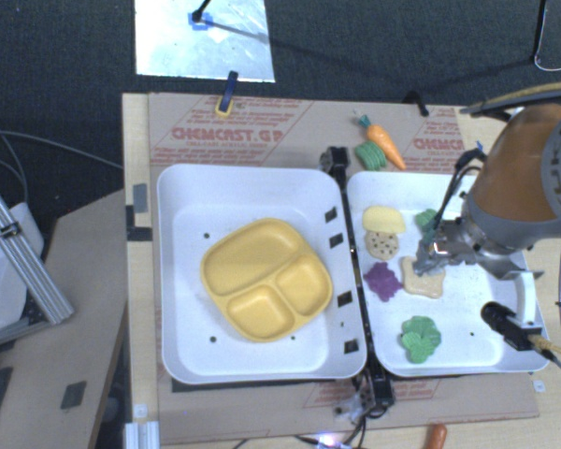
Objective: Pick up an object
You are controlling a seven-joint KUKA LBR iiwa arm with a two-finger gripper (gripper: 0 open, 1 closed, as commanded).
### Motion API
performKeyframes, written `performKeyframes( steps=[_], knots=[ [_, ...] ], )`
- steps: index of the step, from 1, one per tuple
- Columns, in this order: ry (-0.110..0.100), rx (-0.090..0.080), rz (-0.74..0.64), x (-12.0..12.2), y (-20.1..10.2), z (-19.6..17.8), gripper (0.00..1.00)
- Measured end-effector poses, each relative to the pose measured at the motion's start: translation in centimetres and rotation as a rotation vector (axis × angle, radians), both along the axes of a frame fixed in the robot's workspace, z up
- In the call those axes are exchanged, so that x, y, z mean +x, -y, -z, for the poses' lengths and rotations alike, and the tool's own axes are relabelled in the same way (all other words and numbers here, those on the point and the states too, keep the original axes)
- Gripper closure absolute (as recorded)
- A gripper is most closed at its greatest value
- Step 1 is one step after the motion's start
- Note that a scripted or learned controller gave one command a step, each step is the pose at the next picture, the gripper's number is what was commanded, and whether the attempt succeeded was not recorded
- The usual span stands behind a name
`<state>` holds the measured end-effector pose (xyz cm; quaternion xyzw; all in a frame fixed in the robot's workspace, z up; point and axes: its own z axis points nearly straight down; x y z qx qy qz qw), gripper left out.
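The gripper [431, 255] hangs over the beige toy piece [423, 281]; finger state cannot be told. A glancing contact may push it aside.

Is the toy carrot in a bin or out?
Out. The carrot lies on the cardboard, beyond the far rim of the right bin.

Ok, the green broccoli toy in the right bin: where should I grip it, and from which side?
Probably straight from above, across the narrower width of the broccoli. It lies flat on the bin floor, apart from the purple grapes and the bread slice, so both fingers should have room either side.
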<state>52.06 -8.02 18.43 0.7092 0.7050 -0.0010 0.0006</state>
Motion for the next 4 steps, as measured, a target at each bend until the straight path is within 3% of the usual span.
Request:
performKeyframes(
  steps=[1, 2, 3, 4],
  knots=[
    [-0.001, 0.003, -0.007, -3.5, -1.9, 0.0, 1.0],
    [0.005, 0.004, -0.016, -3.3, -7.5, -3.3, 1.0],
    [0.008, 0.004, -0.017, -3.3, -12.7, -10.1, 1.0],
    [-0.003, -0.001, 0.005, -3.5, 0.2, -2.6, 1.0]
  ],
)
